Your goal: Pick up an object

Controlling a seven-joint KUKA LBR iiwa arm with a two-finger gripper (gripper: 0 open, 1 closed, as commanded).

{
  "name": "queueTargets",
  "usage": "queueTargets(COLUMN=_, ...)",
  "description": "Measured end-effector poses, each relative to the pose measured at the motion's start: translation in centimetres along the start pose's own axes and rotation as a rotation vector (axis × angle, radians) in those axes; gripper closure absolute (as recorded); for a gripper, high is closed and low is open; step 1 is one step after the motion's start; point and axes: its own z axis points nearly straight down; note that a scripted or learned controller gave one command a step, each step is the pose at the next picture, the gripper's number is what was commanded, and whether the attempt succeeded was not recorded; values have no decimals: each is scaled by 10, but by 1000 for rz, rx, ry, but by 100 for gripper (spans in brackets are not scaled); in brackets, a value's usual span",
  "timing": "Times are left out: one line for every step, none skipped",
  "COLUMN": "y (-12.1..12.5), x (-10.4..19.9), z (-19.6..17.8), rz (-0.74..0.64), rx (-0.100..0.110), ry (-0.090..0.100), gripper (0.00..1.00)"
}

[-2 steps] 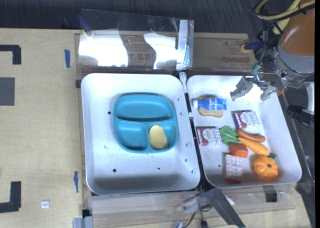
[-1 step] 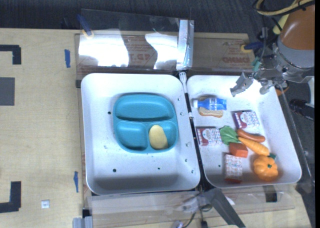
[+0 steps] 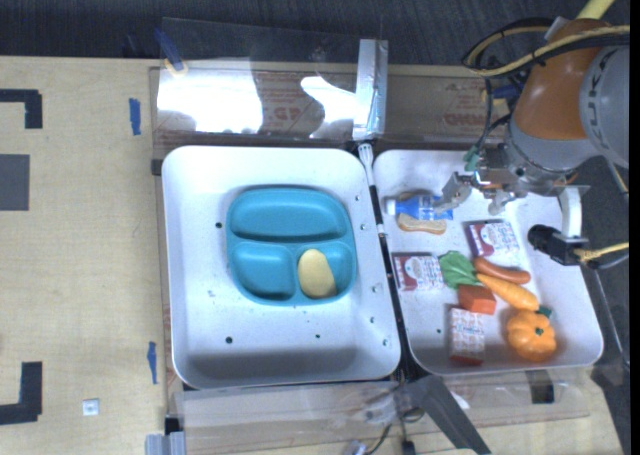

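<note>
My gripper point(image 3: 478, 191) hangs over the back of the right bin point(image 3: 590, 328), open, with nothing between its fingers. Just left of and below it lies a blue and white item point(image 3: 420, 207) on a tan piece point(image 3: 424, 225). A maroon and white packet point(image 3: 492, 238) lies just in front of the gripper. Further forward are a second packet point(image 3: 415, 271), a green leafy piece point(image 3: 458, 268), a carrot point(image 3: 506, 286), a small red block point(image 3: 478, 300), a red and white carton point(image 3: 467, 332) and an orange pumpkin point(image 3: 530, 335).
The left bin point(image 3: 195, 193) holds a blue divided plate point(image 3: 270, 228) with a yellow egg-shaped item point(image 3: 316, 272) in its front right section. A clear panel and a metal bracket point(image 3: 370, 88) stand behind the bins. Cables point(image 3: 505, 43) loop near the arm.
</note>
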Motion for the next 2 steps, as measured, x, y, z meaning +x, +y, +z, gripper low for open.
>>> queueTargets(y=-70, x=67, z=-81, rz=-318, rx=-12, ry=-2, gripper=0)
queueTargets(y=-57, x=-1, z=-12, rz=-270, rx=-2, ry=-2, gripper=0)
